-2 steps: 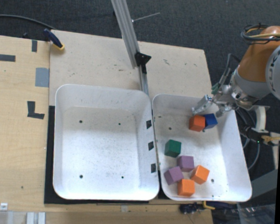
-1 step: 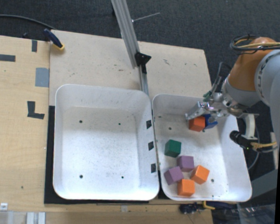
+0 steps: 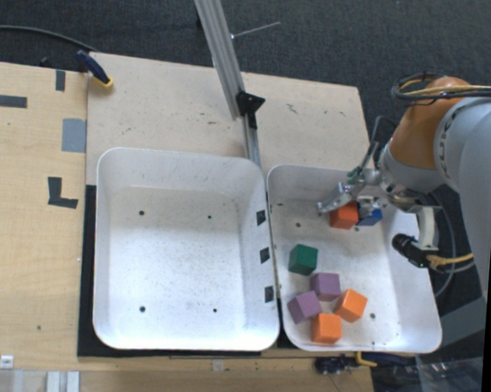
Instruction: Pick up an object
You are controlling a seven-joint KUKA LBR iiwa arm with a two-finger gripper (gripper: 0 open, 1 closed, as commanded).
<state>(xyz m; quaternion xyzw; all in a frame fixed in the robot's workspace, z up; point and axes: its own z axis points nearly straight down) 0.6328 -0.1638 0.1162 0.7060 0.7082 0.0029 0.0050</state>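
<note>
Gripper [image 3: 346,209] seen at right bin's [image 3: 404,330] twelve o'clock; red-orange block [image 3: 343,216] clamped between fingers, blue block [image 3: 371,214] alongside at three o'clock.

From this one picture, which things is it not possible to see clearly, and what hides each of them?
- Gripper, camera view: its metal body covers the fingertips, so grasp on the red-orange block is unclear.
- Blue object, camera view: mostly hidden behind the gripper and that block; its shape is unclear.
- Arm, camera view: cut off by the right edge.
- Dark marks on the left bin floor: too small to identify.
</note>
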